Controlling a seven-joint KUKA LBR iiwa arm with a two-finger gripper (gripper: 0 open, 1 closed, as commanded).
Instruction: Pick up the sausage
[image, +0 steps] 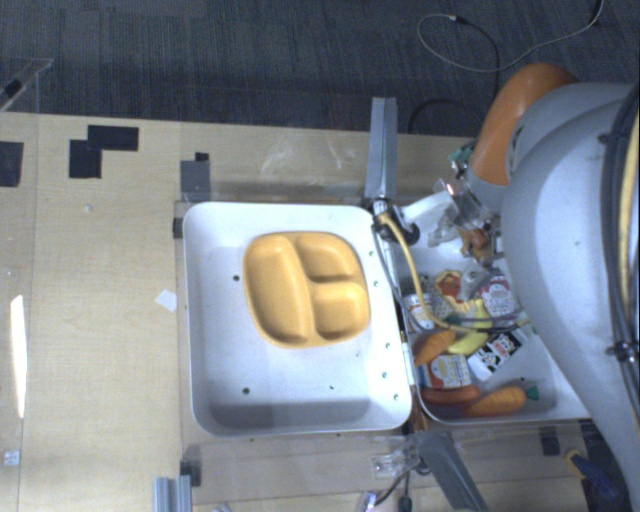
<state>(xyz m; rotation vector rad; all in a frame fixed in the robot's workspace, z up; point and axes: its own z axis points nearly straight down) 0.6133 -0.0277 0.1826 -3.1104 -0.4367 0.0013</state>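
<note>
Arm (570, 230) bent over right bin (545, 395), hand (470, 215) lowered

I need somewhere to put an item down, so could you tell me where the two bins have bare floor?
The left white bin has bare floor all around the yellow sectioned plastic tray, widest along its near edge and left wall. The right white bin is crowded with toy food packets, an orange carrot and the grey arm.

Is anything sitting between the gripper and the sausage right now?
Yes. The gripper is at the far end of the right bin; the sausage lies at the near end beside a carrot. Packets and a banana lie between them.
</note>
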